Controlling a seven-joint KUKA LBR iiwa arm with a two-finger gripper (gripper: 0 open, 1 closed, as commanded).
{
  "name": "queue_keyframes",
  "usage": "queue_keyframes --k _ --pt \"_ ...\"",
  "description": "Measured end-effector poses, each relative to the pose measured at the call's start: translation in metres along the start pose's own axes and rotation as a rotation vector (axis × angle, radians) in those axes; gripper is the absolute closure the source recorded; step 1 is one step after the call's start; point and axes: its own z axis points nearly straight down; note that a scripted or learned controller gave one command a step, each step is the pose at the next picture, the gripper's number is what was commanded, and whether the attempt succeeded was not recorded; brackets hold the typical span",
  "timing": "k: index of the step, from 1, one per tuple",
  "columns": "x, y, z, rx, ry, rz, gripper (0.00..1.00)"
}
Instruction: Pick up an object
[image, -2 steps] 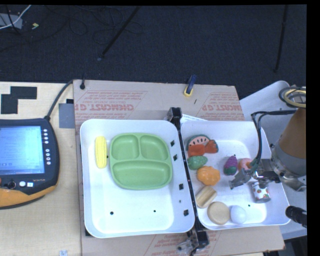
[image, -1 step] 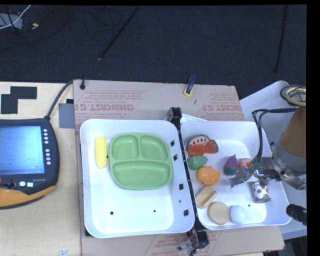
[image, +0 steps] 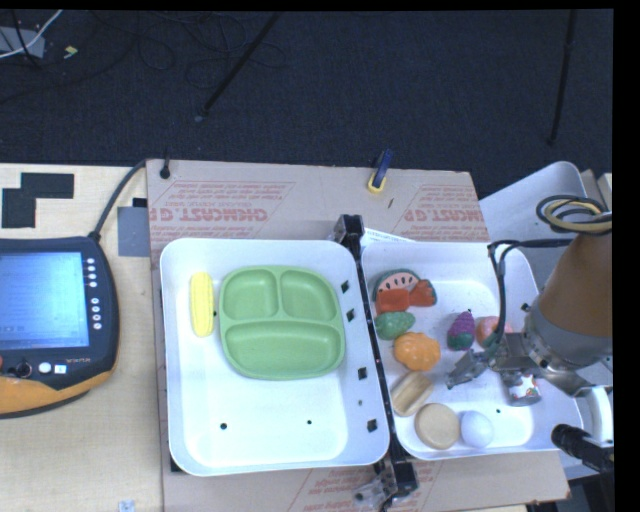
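The arm (image: 585, 300) is being reached in from the right, bent low over the right bin (image: 440, 268). The gripper (image: 482, 366) is being held open, with nothing between its fingers, just beside the purple toy (image: 461, 329) and near the orange toy (image: 417, 351)

Two white bins (image: 190, 400) are counted, with one green divided plate (image: 281, 322) and one yellow piece (image: 201, 303) in the left, and about nine toy foods (image: 417, 350) in the right.

Green tray (image: 281, 322), yellow corn (image: 201, 303), purple grapes (image: 461, 329).
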Motion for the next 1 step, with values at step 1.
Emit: queue_keyframes --k 1 --pt "0.0106 0.0011 0.0571 -0.001 -0.001 0.001 0.00"
